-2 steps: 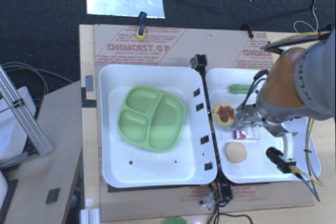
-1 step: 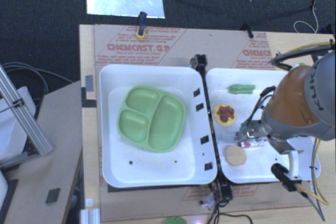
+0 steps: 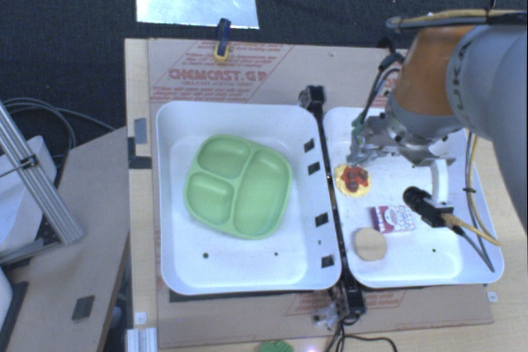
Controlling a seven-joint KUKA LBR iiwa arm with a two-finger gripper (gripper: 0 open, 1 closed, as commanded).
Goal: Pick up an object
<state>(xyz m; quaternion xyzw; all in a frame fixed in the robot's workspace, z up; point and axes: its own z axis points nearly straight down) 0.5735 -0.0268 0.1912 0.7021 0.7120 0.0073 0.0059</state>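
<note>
Two shallow white bins sit side by side: the left bin (image 3: 177, 260) and the right bin (image 3: 429, 264). The left one holds one green divided plate (image 3: 239, 186). The right one holds three small things: one round yellow piece with red topping (image 3: 353, 180), one red-and-white packet (image 3: 393, 218), and one tan disc (image 3: 370, 244).

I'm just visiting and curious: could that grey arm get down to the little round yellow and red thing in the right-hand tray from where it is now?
Probably yes. The gripper hangs just above the yellow and red toy, which lies in the open near the right bin's left wall, apart from the small box and tan disc.
</note>
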